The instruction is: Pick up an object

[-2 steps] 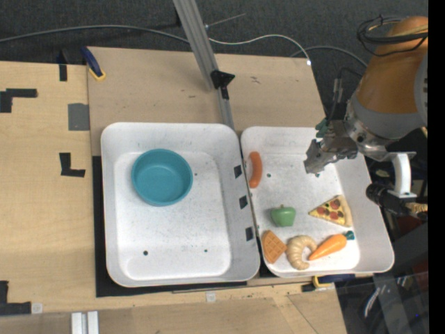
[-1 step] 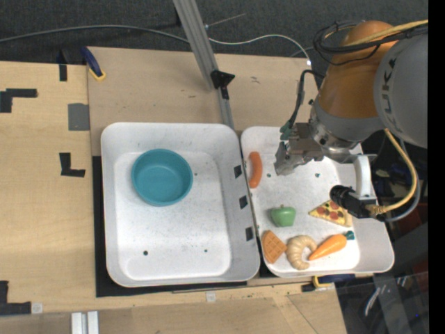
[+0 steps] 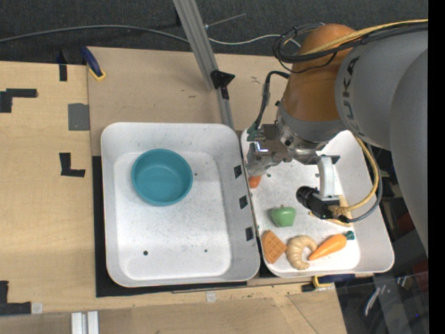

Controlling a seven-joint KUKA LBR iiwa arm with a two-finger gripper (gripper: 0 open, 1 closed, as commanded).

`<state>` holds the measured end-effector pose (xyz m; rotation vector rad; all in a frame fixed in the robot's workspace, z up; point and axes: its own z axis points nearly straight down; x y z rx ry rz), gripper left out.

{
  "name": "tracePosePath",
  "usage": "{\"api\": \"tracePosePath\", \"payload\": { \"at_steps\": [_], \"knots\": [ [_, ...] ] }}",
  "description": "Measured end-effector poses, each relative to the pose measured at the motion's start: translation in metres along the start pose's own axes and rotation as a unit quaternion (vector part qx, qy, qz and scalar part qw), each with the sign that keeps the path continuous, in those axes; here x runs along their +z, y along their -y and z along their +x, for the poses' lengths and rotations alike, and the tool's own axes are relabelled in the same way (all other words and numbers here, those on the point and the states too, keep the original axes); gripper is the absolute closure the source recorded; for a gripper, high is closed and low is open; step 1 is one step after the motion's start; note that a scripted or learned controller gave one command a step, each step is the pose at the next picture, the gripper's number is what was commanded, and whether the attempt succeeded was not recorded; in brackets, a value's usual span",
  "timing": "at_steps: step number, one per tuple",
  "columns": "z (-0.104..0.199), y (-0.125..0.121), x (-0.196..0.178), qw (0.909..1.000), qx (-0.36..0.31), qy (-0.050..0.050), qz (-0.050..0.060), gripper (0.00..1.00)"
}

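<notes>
My gripper [image 3: 256, 164] hangs over the left edge of the right bin [image 3: 368, 256], under the orange wrist band. A small red-orange item [image 3: 254, 181] shows just below the gripper tip, by the bin's left wall; whether it is touched or held is unclear. Further toward the front of that bin lie a green toy apple [image 3: 282, 216], a waffle piece [image 3: 273, 245], a tan croissant [image 3: 300, 250] and an orange carrot [image 3: 328, 245].
The left bin [image 3: 125, 256] holds a teal bowl [image 3: 162, 177] at its back left. A grey metal pole [image 3: 201, 47] slants down to the bins' back edge. A black camera unit with cables [image 3: 316, 202] hangs from the wrist over the right bin.
</notes>
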<state>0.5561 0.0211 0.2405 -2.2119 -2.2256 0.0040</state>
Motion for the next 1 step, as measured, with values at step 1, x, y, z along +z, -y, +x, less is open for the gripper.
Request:
{"api": "tracePosePath", "payload": {
  "at_steps": [1],
  "knots": [
    [0.054,-0.0239,-0.0019,1.0,-0.001,0.0,-0.002,1.0]
  ]
}}
